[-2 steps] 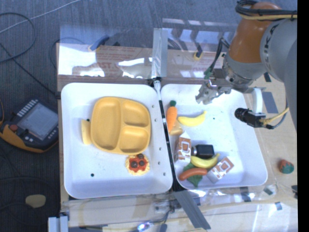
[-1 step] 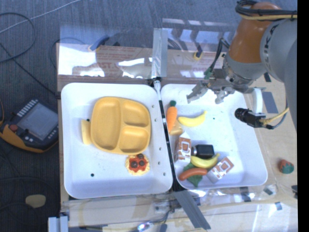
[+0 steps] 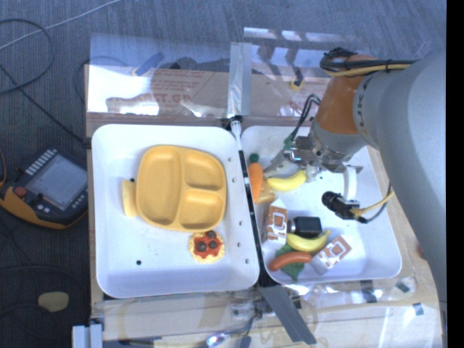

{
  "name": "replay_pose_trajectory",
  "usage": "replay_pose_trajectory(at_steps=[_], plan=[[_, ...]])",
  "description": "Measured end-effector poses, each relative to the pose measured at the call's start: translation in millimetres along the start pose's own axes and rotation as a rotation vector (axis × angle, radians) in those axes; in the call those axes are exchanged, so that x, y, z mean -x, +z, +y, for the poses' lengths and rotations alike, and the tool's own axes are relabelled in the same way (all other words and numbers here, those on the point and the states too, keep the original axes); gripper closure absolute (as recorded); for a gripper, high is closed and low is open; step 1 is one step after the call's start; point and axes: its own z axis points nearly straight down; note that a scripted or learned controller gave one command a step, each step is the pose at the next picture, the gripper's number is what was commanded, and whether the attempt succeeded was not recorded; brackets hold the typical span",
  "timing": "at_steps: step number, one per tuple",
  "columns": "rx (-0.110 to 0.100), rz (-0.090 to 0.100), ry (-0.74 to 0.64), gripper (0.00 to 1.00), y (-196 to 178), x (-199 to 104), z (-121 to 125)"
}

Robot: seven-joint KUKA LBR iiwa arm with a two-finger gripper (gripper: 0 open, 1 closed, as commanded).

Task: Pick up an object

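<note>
With gripper (image 3: 290, 167) low in right bin (image 3: 377, 256), touching banana (image 3: 286, 183) just right of carrot (image 3: 255, 181); finger state indiscernible.

No text here can be read. The cardboard (image 3: 190, 93) behind my bins carries faint reddish print — too blurred to make out. Two small cartons (image 3: 275, 222) in the right bin (image 3: 377, 259) show brown-and-white labels — their wording is also illegible.
</note>
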Motion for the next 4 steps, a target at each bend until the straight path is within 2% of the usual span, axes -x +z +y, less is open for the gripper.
replay_pose_trajectory(at_steps=[1, 2, 3, 4], plan=[[0.013, -0.001, -0.178, 0.00, 4.3, 21.1, -20.2], [0.016, 0.001, -0.178, 1.00, -6.7, 20.5, -18.8], [-0.001, 0.002, -0.080, 1.00, -22.4, 51.4, -43.5], [-0.002, 0.001, -0.021, 1.00, -94.4, 6.2, -40.7]])
